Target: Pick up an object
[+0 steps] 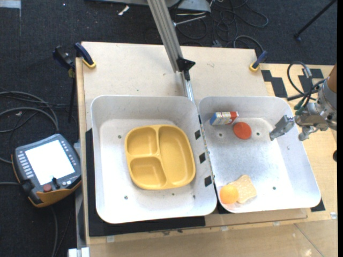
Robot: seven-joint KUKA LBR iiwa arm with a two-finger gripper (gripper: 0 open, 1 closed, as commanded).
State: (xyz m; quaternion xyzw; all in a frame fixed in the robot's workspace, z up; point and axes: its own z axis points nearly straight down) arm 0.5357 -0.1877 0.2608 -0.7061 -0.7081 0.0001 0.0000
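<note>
Partly cut off at right, arm ends in hand [291, 126] over right bin [300, 170] rim, fingers spread, gripping nothing. Right bin: small carton [223, 118], red ball [243, 130], orange ball [229, 194] touching sponge [246, 188]. Left bin [107, 143]: yellow divided tray [159, 157]

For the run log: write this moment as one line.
end effector open, right bin edge | holds nothing | red ball, carton nearest | tray left bin
</note>
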